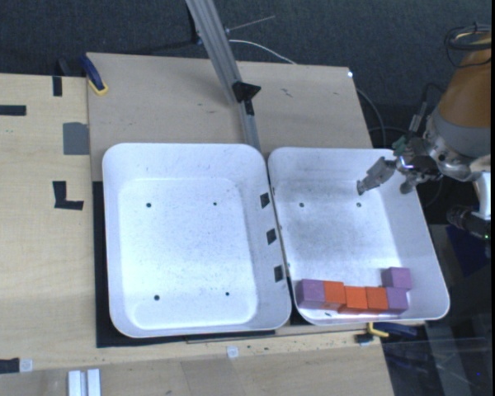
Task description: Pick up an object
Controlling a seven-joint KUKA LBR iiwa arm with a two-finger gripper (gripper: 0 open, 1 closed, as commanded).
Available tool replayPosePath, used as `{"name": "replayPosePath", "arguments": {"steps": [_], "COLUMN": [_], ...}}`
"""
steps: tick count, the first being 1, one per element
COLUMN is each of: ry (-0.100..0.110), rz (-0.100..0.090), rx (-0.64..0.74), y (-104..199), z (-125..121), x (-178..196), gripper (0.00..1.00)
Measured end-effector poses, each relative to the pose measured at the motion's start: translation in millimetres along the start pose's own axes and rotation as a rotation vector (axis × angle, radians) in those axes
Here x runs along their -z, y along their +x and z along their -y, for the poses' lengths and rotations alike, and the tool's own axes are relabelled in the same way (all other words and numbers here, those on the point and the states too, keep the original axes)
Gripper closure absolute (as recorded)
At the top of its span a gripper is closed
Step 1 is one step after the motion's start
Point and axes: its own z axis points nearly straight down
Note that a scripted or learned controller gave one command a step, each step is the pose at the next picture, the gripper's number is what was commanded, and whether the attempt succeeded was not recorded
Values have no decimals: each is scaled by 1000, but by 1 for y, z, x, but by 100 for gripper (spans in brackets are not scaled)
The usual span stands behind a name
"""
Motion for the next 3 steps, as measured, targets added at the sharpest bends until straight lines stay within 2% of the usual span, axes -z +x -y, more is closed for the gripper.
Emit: {"name": "replayPosePath", "arguments": {"steps": [1,2,3], "ry": [0,-9,4], "rz": [0,2,-2], "rx": [2,1,5], "y": [1,10,69], "z": [0,-12,-28], "x": [10,98,52], "gripper": [100,100,100]}}
